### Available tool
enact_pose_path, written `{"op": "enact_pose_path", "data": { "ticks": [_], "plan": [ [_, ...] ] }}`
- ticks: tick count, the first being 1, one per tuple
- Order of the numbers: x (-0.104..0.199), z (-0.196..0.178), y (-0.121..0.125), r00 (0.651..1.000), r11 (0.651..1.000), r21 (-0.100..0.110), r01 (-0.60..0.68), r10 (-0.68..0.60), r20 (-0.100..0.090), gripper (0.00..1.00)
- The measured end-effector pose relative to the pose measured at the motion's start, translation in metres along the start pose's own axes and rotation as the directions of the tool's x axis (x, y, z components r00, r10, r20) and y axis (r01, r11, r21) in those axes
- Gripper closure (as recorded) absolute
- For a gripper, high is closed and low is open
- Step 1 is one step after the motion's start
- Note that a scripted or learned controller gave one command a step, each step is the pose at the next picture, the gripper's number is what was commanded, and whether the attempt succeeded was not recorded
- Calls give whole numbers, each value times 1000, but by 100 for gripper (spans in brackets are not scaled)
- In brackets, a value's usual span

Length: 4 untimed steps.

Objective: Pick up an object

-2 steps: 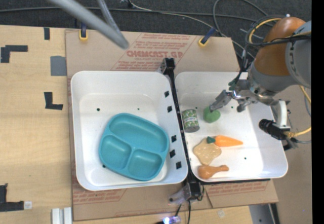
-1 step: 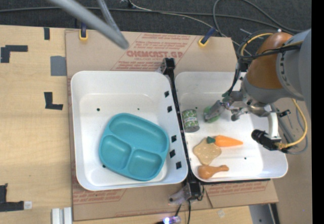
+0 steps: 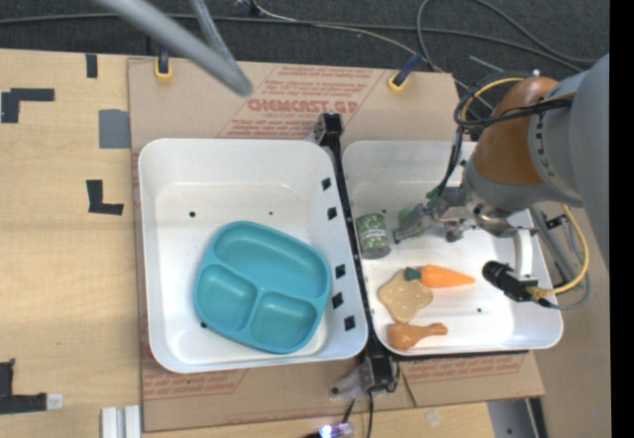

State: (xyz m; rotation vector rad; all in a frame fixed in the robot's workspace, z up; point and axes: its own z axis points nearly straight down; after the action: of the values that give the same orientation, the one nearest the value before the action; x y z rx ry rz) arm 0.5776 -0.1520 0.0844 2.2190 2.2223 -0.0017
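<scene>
Orange plastic toy carrot point(image 3: 448, 276) lies in the right white bin point(image 3: 535, 332), beside a tan flat piece point(image 3: 404, 297) and a green can point(image 3: 372, 234). Just above it hangs the end effector point(image 3: 416, 223); its state I cannot tell.

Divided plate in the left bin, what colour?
Teal blue, plain with no pattern. The divided plate shows clearly in the camera view, lying in the left bin.
</scene>
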Motion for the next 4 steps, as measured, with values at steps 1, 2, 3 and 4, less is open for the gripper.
{"op": "enact_pose_path", "data": {
  "ticks": [1,2,3,4],
  "plan": [
    [-1,-12,1,1000,1000,-3,0,0,2,100],
    [0,-75,1,1000,1000,-4,0,0,-1,100],
    [1,-139,0,1000,1000,-6,0,0,0,100],
    [-9,-191,3,1000,1000,-4,0,0,1,100]
  ]
}}
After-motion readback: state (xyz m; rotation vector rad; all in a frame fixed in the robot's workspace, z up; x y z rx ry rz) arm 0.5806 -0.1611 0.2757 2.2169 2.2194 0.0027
